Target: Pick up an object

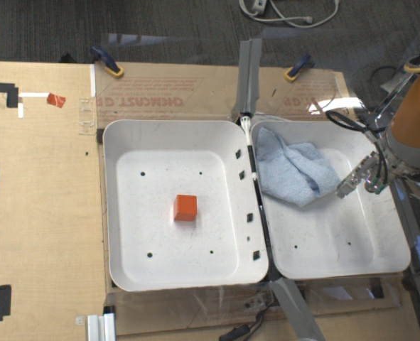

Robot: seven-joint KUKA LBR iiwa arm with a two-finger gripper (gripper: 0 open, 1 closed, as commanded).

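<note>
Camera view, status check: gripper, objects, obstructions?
Gripper over right bin, at blue cloth's edge. Orange cube alone in left bin. Nothing blocking.

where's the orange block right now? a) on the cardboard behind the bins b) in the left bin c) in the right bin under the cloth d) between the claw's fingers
b: the block sits alone on the floor of the left bin, while the cloth lies in the right bin, and the claw is over there beside the cloth, far from the block.
</note>
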